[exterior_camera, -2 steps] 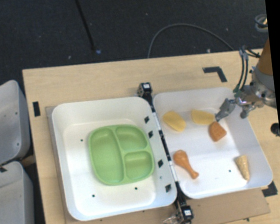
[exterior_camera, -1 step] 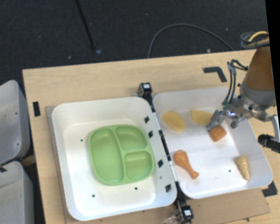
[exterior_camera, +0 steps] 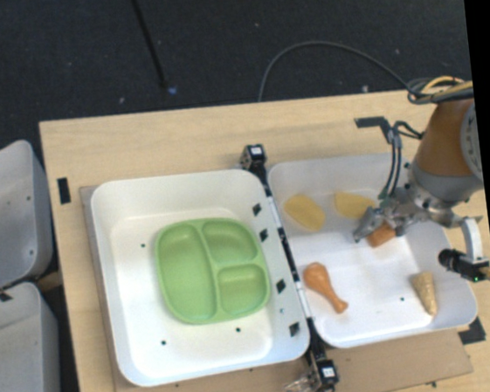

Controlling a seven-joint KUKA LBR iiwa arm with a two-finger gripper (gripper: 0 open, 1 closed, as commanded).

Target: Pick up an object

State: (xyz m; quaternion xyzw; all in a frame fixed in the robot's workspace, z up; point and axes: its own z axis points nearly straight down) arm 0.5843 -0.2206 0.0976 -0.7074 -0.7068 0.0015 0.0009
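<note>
A green divided tray [exterior_camera: 211,270] lies flat in the left bin [exterior_camera: 110,250] on the desk [exterior_camera: 134,146]. In the right bin [exterior_camera: 331,330], an orange drumstick-shaped toy [exterior_camera: 324,286] lies near the left wall, with a yellow piece [exterior_camera: 305,212] above it and another yellow piece [exterior_camera: 352,204] further right. The pincer [exterior_camera: 379,228] sits low, narrowed onto a small orange object [exterior_camera: 381,237] between its fingers. A tan cone [exterior_camera: 426,291] lies near the bin's right corner
</note>
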